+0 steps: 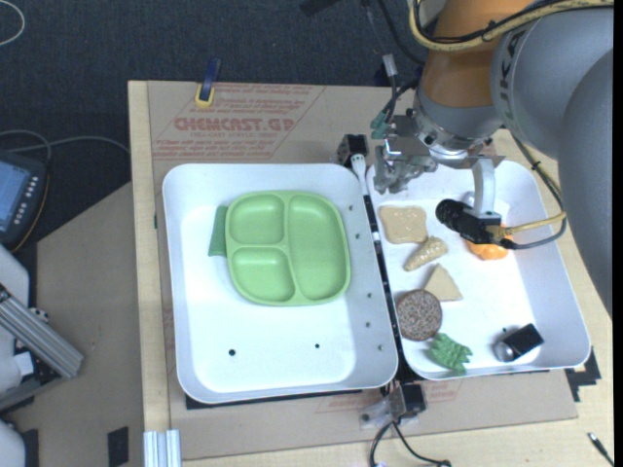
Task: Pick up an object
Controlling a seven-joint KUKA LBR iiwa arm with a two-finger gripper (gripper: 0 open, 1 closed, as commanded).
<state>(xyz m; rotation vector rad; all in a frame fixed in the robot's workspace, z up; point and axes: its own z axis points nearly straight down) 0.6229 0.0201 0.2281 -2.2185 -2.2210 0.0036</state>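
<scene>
Whether the gripper (394, 168) is spread or pinching cannot be told; it hangs just above the tan slice (403, 224), the arm (487, 47) reaching down from the right.

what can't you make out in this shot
- Gripper: open or shut is unclear in the camera view; the wrist above covers it.
- Orange object: partly under a black part, kind unclear.
- Green plate: it covers most of a green item at its left edge.
</scene>
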